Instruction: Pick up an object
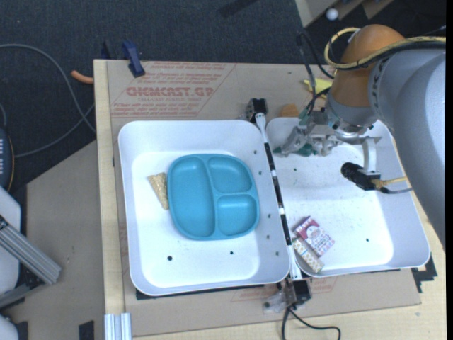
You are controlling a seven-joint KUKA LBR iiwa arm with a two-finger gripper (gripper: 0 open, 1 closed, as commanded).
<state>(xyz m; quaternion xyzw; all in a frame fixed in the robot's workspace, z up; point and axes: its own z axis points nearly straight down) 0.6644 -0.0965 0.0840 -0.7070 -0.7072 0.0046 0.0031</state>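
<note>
- Step in hand: the approach. The task is to pick up any 1 object, and nothing shows as gripped yet.
- Gripper (297, 146) sits low over the far-left corner of the right bin (400, 257), close to the wall shared with the left bin (141, 250).
- Open or closed state of the gripper: cannot tell, the wrist hardware blocks it from this angle.
- The bin floor under and just around the gripper looks bare, so closing there would likely catch nothing.
- Candidate 1: a small red-and-white packet (311, 241) lies flat at the near-left corner of the right bin, touching or almost touching the shared wall. It is well apart from the gripper.
- Candidate 2: a blue divided plate (212, 193) sits mid left bin, with 3 compartments, all bare.
- Candidate 3: a tan flat piece (158, 186) lies at the plate's left edge and looks partly tucked under its rim.
- Judged next move: travel along the shared wall toward the near edge, centre over the packet, then descend and close.
- The packet is the nearest target and sits in the same bin. It is thin and flat against the floor, so the descent needs to go right down.
- Risk: the wall beside the packet leaves little clearance on that side.
</note>
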